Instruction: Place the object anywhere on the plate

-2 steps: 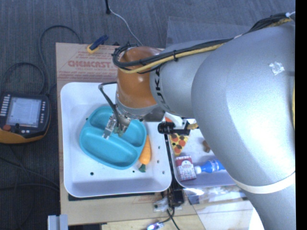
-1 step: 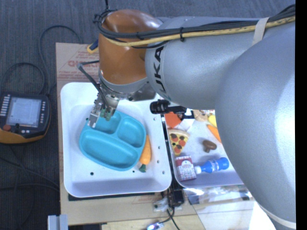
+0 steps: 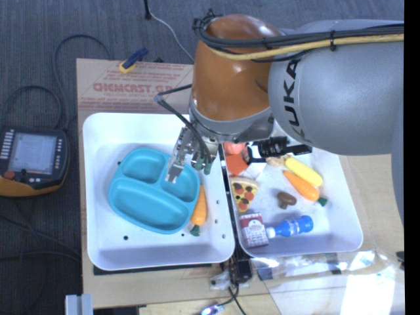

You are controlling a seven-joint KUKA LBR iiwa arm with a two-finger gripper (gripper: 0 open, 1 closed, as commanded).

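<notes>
1. Hovering over the far-right compartment of the blue plate, the jaws stand released: two fingers apart w/ blue plate showing between them, nothing held.
2. Arm comes in from the right; its orange band sits directly above the wrist and covers the far part of the divide btwn the bins.
3. Plate lies in the left bin, toward its middle, no item on it.
4. Task obj = orange carrot w/ green tip. It's in the left bin, off the plate, lying along the plate's right rim, touching or just beside it; green end points near.
5. Carrot vs jaws: nearer than the jaws and slightly to their right, close but apart, no contact.
6. Right bin holds the rest: pizza slice by the left wall, red-and-white carton near of it, blue bottle lying just right of the carton, small brown piece mid-bin.
7. Yellow item and a second carrot lie side by side farther right, touching.
8. Off to the left, on the floor, a teach pendant w/ cables; cardboard sheet under the bins' far side.
</notes>
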